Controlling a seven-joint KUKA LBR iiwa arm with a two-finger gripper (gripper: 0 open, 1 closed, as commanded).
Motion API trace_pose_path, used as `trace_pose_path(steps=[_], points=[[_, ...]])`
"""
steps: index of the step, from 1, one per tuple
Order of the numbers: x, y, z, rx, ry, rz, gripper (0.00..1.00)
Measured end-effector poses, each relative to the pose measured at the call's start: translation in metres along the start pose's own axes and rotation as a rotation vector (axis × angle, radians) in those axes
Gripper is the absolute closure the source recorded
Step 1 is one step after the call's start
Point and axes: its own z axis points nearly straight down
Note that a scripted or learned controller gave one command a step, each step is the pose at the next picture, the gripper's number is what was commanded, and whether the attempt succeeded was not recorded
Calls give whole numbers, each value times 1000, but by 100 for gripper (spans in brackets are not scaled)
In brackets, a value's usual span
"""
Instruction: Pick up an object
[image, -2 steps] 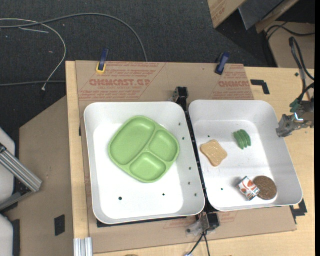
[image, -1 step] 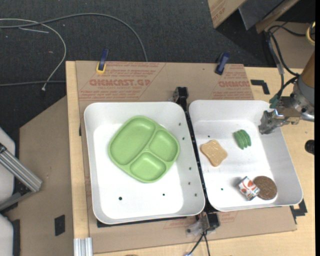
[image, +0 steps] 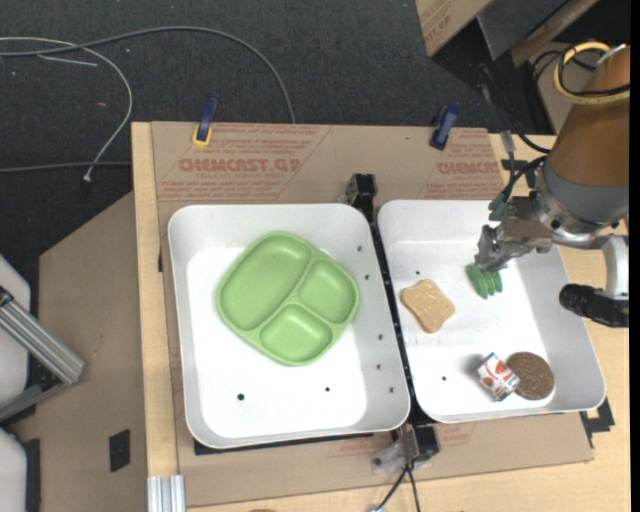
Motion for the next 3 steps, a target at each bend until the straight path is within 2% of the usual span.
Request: trace_pose_path(steps=[1,3], points=[[56,13,-5,-5,-2,0,100],[143,38,8,-4,-3,3,100]])
